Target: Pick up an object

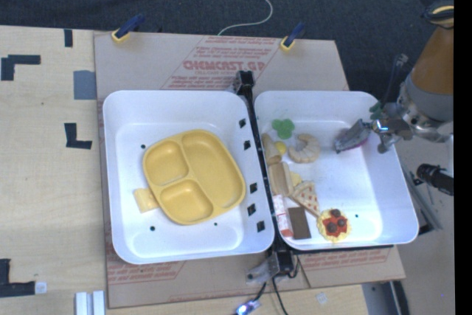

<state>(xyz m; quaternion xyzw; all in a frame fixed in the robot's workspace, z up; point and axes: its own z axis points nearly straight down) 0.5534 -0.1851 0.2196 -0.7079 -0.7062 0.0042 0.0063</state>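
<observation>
The gripper [346, 139] hangs low over the right bin [383, 192], reaching in from the right with its grey fingers slanted down-left; whether they are open or closed, I cannot tell. Just left of it lies one pale doughnut [303, 149], near one green piece [282, 127]. The left bin [122, 181] holds one yellow three-compartment tray [194, 175].

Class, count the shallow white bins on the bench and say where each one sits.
2. The left bin holds a yellow divided plate; the right bin sits beside it, holding small food items.
</observation>
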